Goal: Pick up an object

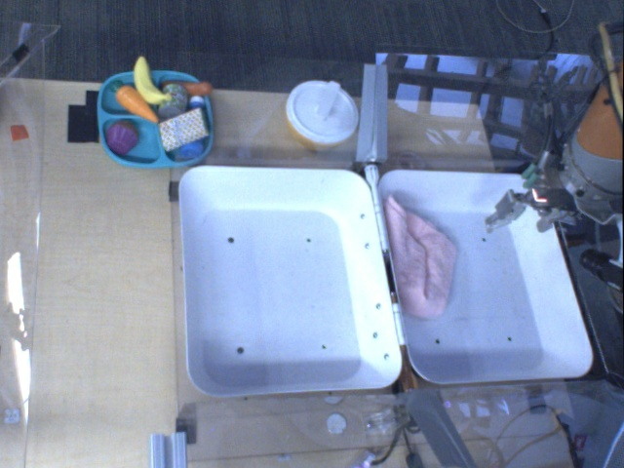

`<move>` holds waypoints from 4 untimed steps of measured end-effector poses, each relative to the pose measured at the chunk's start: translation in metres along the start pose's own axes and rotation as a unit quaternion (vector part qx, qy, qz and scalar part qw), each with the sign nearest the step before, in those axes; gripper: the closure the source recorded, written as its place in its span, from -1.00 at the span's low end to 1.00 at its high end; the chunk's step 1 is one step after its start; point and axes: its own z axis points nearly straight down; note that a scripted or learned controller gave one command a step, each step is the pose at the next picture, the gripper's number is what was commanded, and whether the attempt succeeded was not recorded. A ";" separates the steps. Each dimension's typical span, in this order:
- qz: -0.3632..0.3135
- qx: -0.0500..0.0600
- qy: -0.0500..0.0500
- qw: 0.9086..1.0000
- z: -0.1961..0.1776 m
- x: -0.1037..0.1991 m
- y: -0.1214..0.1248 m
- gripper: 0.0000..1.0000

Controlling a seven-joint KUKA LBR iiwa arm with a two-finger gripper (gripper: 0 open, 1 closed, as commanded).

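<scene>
I see the desk [97,291] carrying two white bins, and taking the right bin [507,359] as my landmark, the left bin [273,291] sits touching its left wall. A crumpled pink cloth [421,261] lies inside the right bin against its left wall, while the gripper [526,213] hangs over its upper right corner, well apart from the cloth, and I cannot tell how the jaws stand. Far to the upper left of that bin I see a blue tray [109,144] of toy food and a lidded yellow cup [322,113].

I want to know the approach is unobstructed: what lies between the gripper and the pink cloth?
In the camera view, just bare white floor of the right bin separates the gripper from the pink cloth.
</scene>
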 end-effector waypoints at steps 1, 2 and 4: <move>0.000 0.000 0.000 1.000 0.000 0.000 0.000 -1.00; -0.059 -0.006 -0.001 0.998 0.109 0.062 0.050 -1.00; -0.156 -0.007 -0.002 0.988 0.107 0.057 -0.069 -1.00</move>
